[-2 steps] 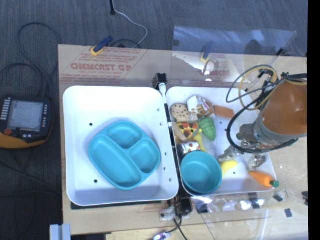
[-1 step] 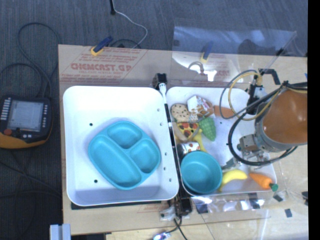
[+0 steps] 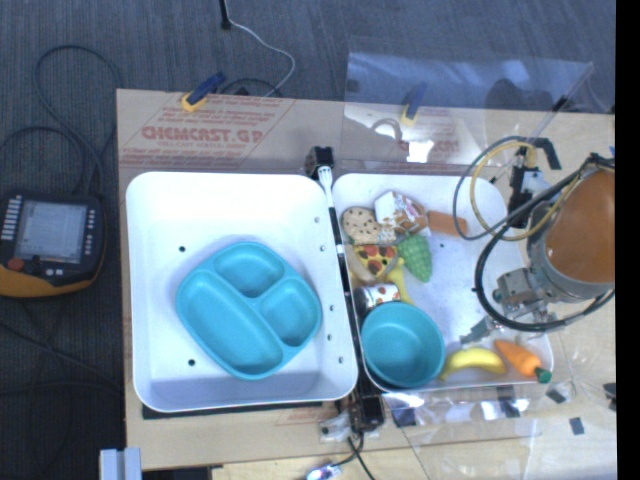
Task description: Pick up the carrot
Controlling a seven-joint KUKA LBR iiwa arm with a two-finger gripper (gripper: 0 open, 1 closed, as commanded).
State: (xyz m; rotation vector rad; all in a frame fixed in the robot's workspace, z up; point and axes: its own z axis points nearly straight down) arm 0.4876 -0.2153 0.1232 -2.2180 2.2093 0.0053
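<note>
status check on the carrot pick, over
Gripper low in right bin, fingers unclear. Carrot lying loose at bin's near right corner. Banana touching it on the left, blue bowl beyond.

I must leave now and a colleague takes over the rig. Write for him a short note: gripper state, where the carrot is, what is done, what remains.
Gripper: low in the right bin, just above the carrot; whether it is open or shut cannot be told.
Carrot: lies in the near right corner of the right bin, next to the banana, green end toward the corner.
Nearby: blue bowl left of the banana. Blue divided plate is in the left bin.
Done: arm brought close to the carrot.
Left: grasp the carrot and lift it; it is not yet picked up.
</note>
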